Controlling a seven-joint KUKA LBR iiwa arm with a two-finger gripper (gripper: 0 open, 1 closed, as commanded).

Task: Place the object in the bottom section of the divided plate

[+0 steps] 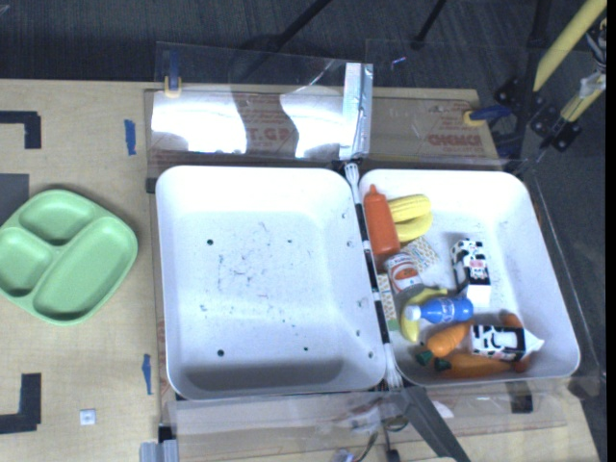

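Two white bins (192, 210) sit beside taped bench marks (129, 136).

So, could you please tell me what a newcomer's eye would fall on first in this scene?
Probably the heap of colourful toy food crowded into the right white bin, with an orange bottle and a yellow corn cob along its left side. Next, the pale green divided plate lying alone on the wooden bench at far left. Between them sits the left white bin.

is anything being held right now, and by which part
Nothing is seen held. The toys, among them the orange plastic bottle and yellow corn cob, lie loose in the right white bin, and the green divided plate sits on the bench.
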